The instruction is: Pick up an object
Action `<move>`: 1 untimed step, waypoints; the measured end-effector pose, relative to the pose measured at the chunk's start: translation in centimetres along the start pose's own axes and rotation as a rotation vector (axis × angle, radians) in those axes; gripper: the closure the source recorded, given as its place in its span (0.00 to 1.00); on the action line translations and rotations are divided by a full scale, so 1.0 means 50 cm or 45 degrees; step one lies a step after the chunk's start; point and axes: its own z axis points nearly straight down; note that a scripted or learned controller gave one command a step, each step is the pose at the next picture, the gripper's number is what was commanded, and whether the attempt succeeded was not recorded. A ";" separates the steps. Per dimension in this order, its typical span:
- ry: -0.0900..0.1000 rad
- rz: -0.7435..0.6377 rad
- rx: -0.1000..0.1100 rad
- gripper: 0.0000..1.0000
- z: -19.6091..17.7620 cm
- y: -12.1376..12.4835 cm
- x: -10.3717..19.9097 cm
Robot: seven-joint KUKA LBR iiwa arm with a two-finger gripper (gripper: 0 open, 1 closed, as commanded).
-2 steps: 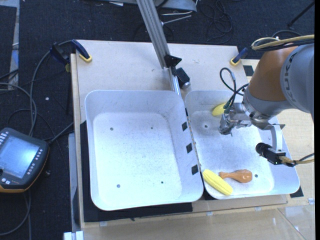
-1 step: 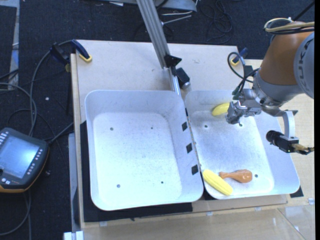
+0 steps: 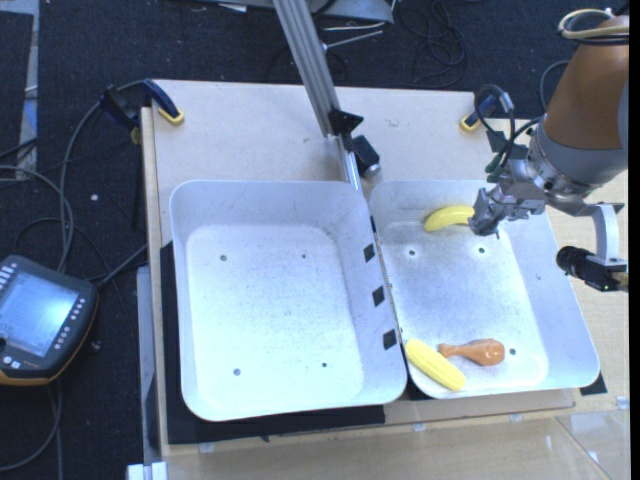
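A yellow banana (image 3: 447,217) lies near the back of the right bin (image 3: 530,298). My gripper (image 3: 484,222) hangs just to the banana's right end, low over the bin floor. At the bin's front edge rest a yellow corn cob (image 3: 435,364) and an orange-brown chicken drumstick (image 3: 476,352), side by side. The arm's orange band (image 3: 590,78) rises above the wrist at the right.
The left bin (image 3: 200,218) adjoins the right one along a middle divider (image 3: 378,268). A metal camera pole (image 3: 310,58) rises behind the bins. A teach pendant (image 3: 40,318) lies on the floor at left. Clamps sit at the bench's back corners.
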 end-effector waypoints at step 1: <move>0.002 -0.006 0.007 1.00 0.030 0.013 0.111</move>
